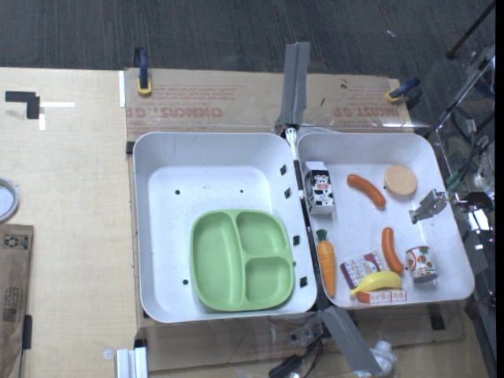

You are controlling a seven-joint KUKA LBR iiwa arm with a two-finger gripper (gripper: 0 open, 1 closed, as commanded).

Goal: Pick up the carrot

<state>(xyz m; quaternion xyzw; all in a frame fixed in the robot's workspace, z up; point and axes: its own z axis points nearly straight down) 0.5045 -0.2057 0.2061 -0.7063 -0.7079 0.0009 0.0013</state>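
Nothing of the task appears to be done as yet. The carrot (325, 267) lies untouched in the right bin (449, 211), lengthwise against the bin's left wall, its green top pointing away from the near edge. The gripper (429, 205) is seen low at the bin's right side, well apart from the carrot, with nothing held in it; whether it is spread or closed cannot be told from this view. The whole approach, descent and grasp are judged to remain.

Several other items are scattered in the same bin: a small milk carton (318, 188), two sausages (367, 190) (389, 248), a round cookie (401, 180), a can (421, 263), and a banana (376, 283) resting on a snack box (361, 270) just beside the carrot. In the left bin (157, 235) a green divided plate (242, 260) is set. The bins are carried on a pale wooden bench (63, 172), with cardboard clamped behind them and dark carpet beyond.
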